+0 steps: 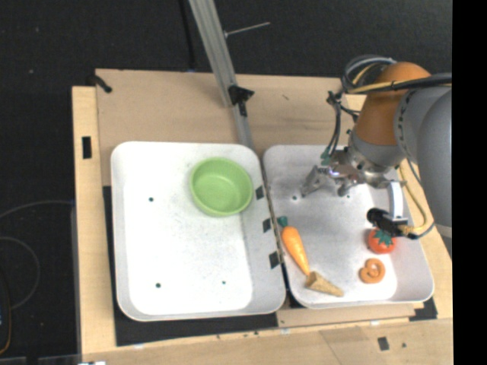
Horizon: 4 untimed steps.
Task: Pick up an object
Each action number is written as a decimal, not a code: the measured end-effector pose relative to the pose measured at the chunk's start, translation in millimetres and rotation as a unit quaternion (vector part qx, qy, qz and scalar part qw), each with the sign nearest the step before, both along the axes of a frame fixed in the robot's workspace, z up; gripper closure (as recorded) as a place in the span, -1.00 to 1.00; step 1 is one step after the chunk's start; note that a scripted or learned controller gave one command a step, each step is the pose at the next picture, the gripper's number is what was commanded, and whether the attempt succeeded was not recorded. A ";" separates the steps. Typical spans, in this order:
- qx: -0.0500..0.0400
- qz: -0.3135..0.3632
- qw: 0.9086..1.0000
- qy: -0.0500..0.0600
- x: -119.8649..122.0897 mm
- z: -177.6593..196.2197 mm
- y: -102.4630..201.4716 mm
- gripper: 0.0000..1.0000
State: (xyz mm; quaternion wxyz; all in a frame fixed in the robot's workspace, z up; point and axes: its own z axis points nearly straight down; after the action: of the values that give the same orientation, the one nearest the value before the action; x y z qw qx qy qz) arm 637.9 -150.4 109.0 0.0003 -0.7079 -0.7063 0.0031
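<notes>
My gripper [329,185] hangs over the upper middle of the right bin [342,226], its two fingers spread apart with nothing between them. An orange carrot [294,248] with a green top lies along the bin's left side, well below the gripper. A tan wedge [325,285] rests just past the carrot's tip. A red tomato [380,240] sits at the right side, and an orange pretzel [372,271] lies below it.
A green bowl [221,186] stands in the upper right part of the left bin [152,280]. A metal pole [217,52] slants up from between the bins. A black cable end [378,218] hangs just above the tomato.
</notes>
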 end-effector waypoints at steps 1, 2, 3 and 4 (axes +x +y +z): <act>-0.001 0.000 1.000 -0.002 -0.1 -7.7 -2.9 -1.00; 0.000 0.000 1.000 -0.004 1.1 4.2 -3.1 1.00; 0.002 0.003 1.000 -0.006 12.4 54.7 -3.7 1.00; 0.002 0.003 1.000 -0.006 23.9 106.2 -4.1 1.00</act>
State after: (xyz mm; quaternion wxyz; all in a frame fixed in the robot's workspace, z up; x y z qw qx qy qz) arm 661.8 -154.5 215.2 -0.0030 -0.7058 -0.7084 -0.0028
